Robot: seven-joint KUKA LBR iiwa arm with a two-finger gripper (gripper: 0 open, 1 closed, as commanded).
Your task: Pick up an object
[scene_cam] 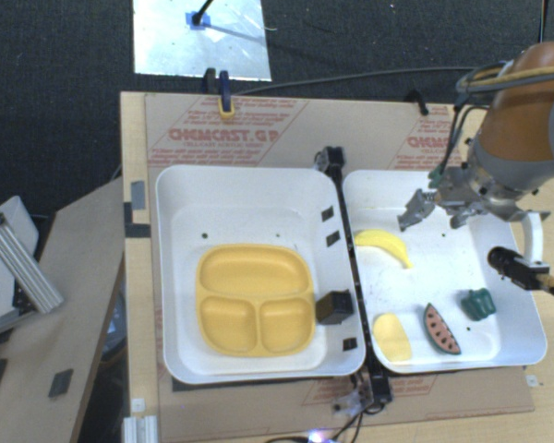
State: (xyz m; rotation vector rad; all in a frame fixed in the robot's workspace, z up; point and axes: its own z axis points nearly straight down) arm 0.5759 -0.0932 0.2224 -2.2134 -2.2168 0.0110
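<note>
Tool (423, 209) above banana (384, 245) — apart (fingers perhaps spread).

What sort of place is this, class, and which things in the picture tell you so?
Most likely a robotics lab test bench. A grey arm with an orange band reaches over two white bins; toy food such as a banana and a watermelon slice lies in one, and a yellow divided tray in the other.

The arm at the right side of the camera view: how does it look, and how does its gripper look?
The arm has a rounded orange section, with a grey body beside it at the edge of the picture. Thin dark cables run down its side toward the wrist. The gripper is grey metal, angular, with short fingers. A white bracket and a black cylindrical part sit just below the wrist.
</note>
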